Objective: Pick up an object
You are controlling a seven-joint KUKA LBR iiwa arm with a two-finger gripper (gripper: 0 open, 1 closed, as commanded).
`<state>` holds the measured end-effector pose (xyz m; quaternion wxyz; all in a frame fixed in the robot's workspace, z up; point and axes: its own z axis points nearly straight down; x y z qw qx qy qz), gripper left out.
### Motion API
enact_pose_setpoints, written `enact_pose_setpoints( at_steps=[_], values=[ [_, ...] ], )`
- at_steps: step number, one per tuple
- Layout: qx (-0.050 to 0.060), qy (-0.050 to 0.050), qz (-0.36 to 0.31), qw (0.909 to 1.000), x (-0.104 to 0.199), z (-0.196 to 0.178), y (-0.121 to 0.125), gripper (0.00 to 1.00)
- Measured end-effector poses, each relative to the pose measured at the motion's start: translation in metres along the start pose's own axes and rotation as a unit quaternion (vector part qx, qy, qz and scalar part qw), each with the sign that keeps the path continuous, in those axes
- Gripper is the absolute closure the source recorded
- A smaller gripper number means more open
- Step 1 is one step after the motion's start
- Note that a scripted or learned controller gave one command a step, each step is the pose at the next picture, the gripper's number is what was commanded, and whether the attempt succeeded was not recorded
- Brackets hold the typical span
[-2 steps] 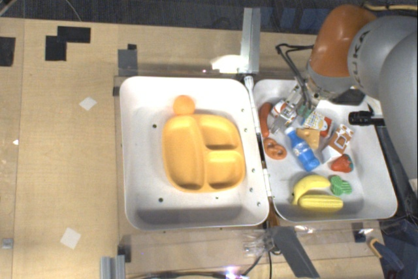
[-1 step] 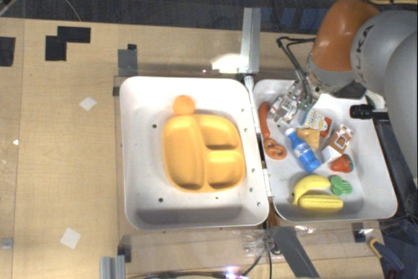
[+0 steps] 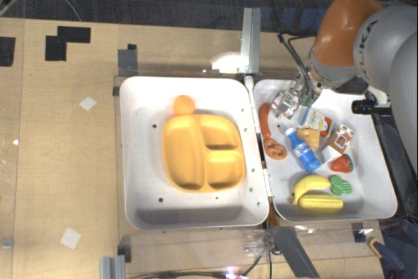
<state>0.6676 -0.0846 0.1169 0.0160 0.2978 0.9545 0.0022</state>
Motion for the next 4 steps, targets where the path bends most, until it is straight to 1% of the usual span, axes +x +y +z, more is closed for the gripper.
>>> enact_pose_setpoints(
  at_steps=[1,2,3,4],
  values=[
    [0.005,0.009,0.110,0.9939,0.038,-0.073,-0.010,1.00],
    [0.005,0.010,0.114,0.9934,0.089,-0.115,-0.032,1.00],
    [0.008,0.009,0.093,0.9956,0.032,-0.122,-0.153,1.00],
    [0.006,0.010,0.089,0.9960,0.033,-0.122,-0.147,0.00]
  ],
)
